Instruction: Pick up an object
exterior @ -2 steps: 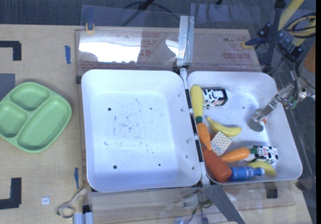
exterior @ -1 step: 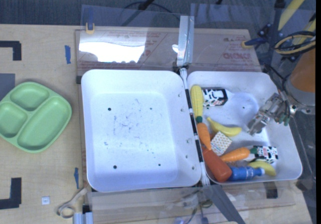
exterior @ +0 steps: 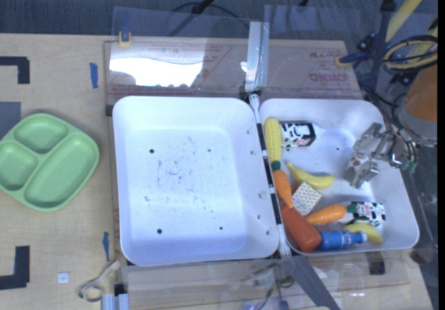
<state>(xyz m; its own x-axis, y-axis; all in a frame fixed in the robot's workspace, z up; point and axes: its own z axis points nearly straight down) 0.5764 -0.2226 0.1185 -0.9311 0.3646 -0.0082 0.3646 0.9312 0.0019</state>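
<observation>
Nearest us, along the near wall of the right bin (exterior: pixel 407 229), lie a blue bottle (exterior: pixel 338 240) and a red-orange piece (exterior: pixel 300 230), both crowded against that wall. Our end effector (exterior: pixel 363 162) hangs over the right part of this bin, above bare white floor, and holds nothing; whether its fingers stand apart or together we cannot tell.

Working outward, a banana (exterior: pixel 313 177) lies to its left, then a checkered cracker (exterior: pixel 306 198) and a carrot (exterior: pixel 327 215) nearer us. A small cow-print carton (exterior: pixel 366 213) sits beside the carrot. Against the divider a corn cob (exterior: pixel 272 139) stands lengthwise, with a black-and-white carton (exterior: pixel 297 134) just beside it at the far end.

We judge the main risk to be clutter: the near pieces touch one another, so a descent there could nudge neighbours or pinch two at once. Anything hugging a wall leaves poor room for one finger. The banana looks the freest target, though its curved skin may slip. The left bin (exterior: pixel 132 121) and a green plate (exterior: pixel 46 160) on the tabletop (exterior: pixel 55 65) lie well apart.
</observation>
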